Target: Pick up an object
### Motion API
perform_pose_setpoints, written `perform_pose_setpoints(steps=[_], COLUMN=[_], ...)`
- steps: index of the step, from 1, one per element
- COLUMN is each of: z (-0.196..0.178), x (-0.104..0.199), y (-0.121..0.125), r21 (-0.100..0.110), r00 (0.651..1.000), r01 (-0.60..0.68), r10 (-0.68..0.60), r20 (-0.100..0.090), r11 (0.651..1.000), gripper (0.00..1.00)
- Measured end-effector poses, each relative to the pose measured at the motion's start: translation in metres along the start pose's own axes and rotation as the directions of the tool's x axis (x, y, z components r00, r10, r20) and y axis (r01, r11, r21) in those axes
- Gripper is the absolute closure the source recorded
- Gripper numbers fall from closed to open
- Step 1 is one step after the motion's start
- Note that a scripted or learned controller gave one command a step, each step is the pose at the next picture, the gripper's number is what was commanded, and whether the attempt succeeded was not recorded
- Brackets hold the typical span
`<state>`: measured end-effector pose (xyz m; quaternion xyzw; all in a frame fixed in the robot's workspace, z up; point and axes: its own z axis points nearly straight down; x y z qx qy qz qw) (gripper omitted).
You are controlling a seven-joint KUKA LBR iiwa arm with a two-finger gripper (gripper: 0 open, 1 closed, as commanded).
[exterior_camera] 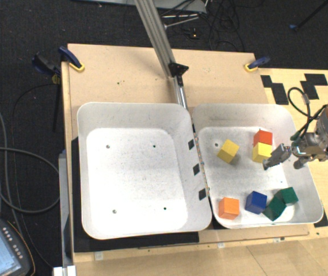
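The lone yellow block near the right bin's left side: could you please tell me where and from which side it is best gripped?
Probably from above, across two opposite flat side faces. The yellow block sits apart from the others, slightly rotated, so the pincer should turn to match.

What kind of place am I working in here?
Probably a robotics lab test bench: two white bins sit on a clamped board, coloured blocks lie in the right one, and loose cables trail across the dark floor.

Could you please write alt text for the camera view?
The gripper hovers in the right bin, beside stacked-looking yellow and red blocks. Yellow, orange, blue and green blocks also lie there.
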<state>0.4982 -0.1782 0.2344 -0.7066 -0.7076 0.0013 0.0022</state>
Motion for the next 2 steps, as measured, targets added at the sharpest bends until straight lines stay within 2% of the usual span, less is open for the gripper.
perform_pose_setpoints(steps=[1, 2], z=[-0.002, 0.052], x=[0.000, -0.010], y=[0.001, 0.000], r21=[-0.005, 0.000], r00=[1.000, 1.000], r01=[-0.001, -0.003], r10=[0.001, 0.003], r20=[0.001, 0.001], r11=[1.000, 1.000], gripper=[0.00, 0.00])
